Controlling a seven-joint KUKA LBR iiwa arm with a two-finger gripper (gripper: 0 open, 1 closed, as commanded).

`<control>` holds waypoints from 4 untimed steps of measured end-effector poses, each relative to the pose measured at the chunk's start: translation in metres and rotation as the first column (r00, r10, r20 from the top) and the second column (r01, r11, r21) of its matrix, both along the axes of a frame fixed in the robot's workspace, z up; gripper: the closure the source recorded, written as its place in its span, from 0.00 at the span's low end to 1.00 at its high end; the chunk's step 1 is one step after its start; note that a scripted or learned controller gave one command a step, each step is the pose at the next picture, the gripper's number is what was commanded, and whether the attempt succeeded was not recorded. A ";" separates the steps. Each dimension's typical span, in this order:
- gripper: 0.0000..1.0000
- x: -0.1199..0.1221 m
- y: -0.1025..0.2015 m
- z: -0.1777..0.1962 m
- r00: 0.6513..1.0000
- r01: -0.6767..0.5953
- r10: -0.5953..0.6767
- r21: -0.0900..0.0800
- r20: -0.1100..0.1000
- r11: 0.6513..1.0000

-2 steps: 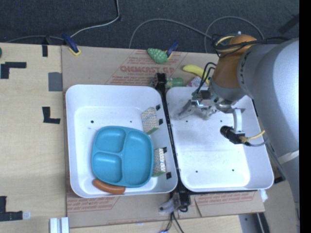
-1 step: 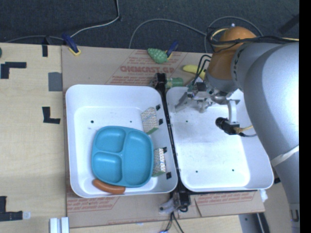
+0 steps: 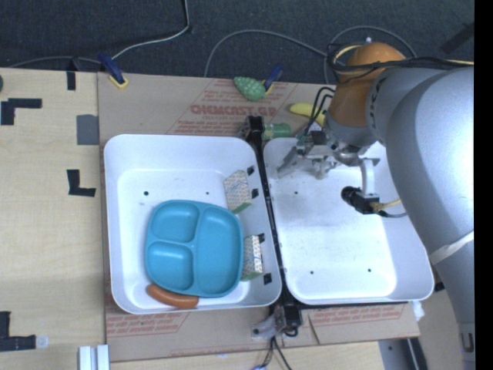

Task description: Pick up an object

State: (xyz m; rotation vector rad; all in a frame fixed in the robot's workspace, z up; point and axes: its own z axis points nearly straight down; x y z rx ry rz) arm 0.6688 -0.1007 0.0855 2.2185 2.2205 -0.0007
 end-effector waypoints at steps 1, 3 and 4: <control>1.00 0.000 0.000 0.010 1.000 -0.001 0.001 -0.001 0.000 1.000; 1.00 -0.072 0.110 0.099 1.000 -0.002 0.002 0.003 -0.003 1.000; 0.00 -0.073 0.109 0.098 1.000 -0.001 0.001 0.003 -0.003 1.000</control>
